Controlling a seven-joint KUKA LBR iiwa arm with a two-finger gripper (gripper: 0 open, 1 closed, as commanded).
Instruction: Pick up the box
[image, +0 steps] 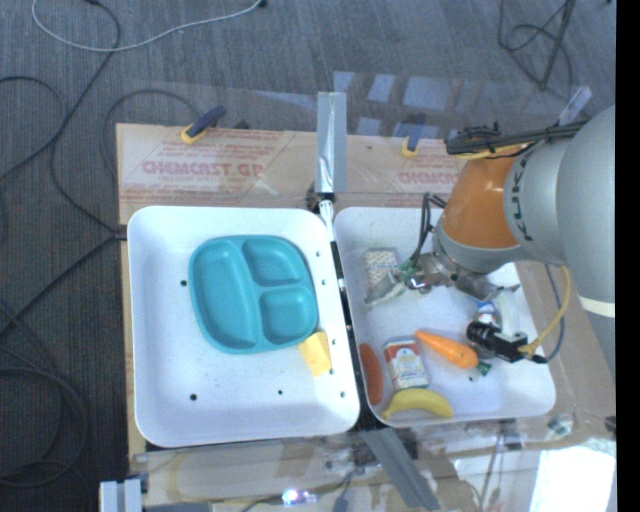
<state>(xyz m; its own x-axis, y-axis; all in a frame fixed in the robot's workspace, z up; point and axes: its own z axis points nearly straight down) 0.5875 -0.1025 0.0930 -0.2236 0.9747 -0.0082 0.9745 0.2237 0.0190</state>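
The box (405, 364) is small, with a red and white label, and lies flat in the near part of the right bin (530, 395). It sits between a red sausage (371, 372) and an orange carrot (447, 348), with a banana (418, 403) just in front of it. My gripper (393, 287) hangs low over the bin's middle left, behind the box and apart from it. It is next to a speckled beige packet (380, 263). Nothing shows in its grasp.
The left bin (160, 400) holds a teal divided plate (252, 290) and a yellow wedge (316, 352) near its right wall. A black cable part (495, 338) trails from the wrist over the right bin. The arm's orange band (485, 205) covers the bin's far right.
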